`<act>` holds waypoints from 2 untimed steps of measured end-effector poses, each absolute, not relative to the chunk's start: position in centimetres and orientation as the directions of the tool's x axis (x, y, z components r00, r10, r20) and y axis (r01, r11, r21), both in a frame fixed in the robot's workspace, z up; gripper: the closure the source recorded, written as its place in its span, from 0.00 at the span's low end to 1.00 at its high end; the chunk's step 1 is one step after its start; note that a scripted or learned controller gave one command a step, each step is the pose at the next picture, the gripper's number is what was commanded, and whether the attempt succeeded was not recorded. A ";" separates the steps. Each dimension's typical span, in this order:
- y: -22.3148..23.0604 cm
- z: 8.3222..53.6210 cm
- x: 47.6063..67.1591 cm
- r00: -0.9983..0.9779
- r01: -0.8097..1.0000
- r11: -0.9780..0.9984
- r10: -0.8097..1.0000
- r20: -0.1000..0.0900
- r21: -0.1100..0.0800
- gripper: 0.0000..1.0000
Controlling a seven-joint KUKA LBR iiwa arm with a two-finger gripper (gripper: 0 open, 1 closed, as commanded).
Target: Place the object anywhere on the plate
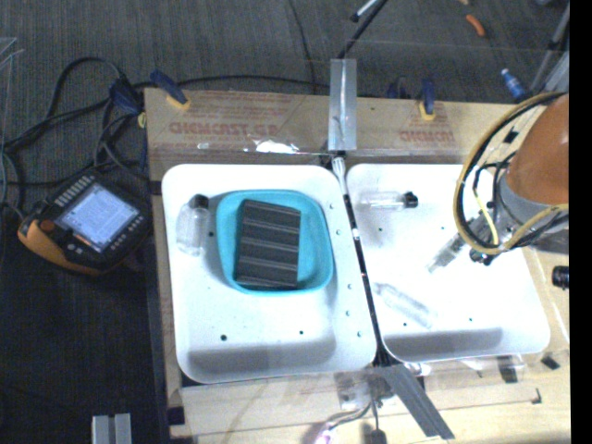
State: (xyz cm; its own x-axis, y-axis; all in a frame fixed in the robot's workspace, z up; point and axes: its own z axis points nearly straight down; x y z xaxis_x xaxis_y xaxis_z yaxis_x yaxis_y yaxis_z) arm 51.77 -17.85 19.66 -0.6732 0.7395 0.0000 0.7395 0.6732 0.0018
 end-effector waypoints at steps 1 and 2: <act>-17.8 19.7 51.8 -0.673 0.739 0.673 0.739 0.000 0.002 0.00; -11.9 15.3 49.9 -0.666 0.746 0.666 0.746 -0.005 -0.002 0.00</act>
